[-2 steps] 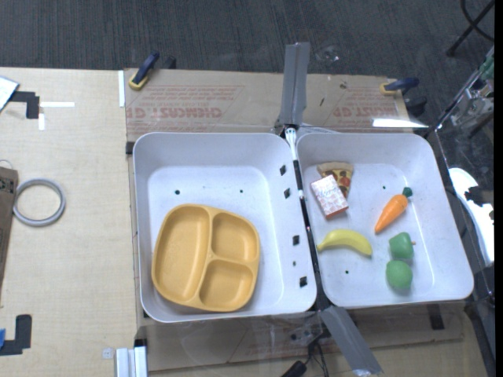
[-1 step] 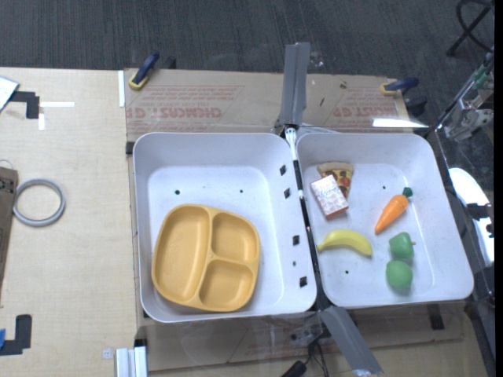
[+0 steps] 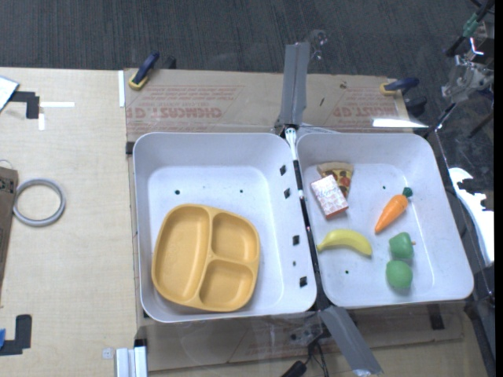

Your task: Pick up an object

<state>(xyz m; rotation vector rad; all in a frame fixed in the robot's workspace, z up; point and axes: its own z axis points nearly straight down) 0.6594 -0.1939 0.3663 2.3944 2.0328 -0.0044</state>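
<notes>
A grey strip (image 3: 351, 345) is noted at the near edge of the table, just nearer the camera than the banana (image 3: 346, 243), which is taken as the reference for all positions. The banana lies flat on the floor of the right bin (image 3: 428, 181), close to that bin's left wall, its curve opening toward the camera. Up-frame of the banana and apart from it, a small red-and-white box (image 3: 329, 195) is recorded; beyond the box, farther from the banana, a pizza-slice toy (image 3: 338, 173) is touching or partly tucked under the box, which of the two cannot be told. To the right of the banana and slightly up-frame, an orange carrot (image 3: 391, 213) lies tilted, green top pointing away from the banana. Right of the banana, at about its level, a green pepper (image 3: 401, 246) is seen, and just nearer the camera than the pepper a round green fruit (image 3: 398, 275), the two close together or touching. Left of the banana, across the seam between bins, the left bin (image 3: 204, 175) holds a yellow three-compartment plate (image 3: 208, 258). Far left of the banana, on the bare table (image 3: 78, 289), a tape roll (image 3: 37, 202) lies flat. Behind both bins, away from the banana, a cardboard sheet (image 3: 228, 104) is held by blue clamps (image 3: 144, 70).
</notes>
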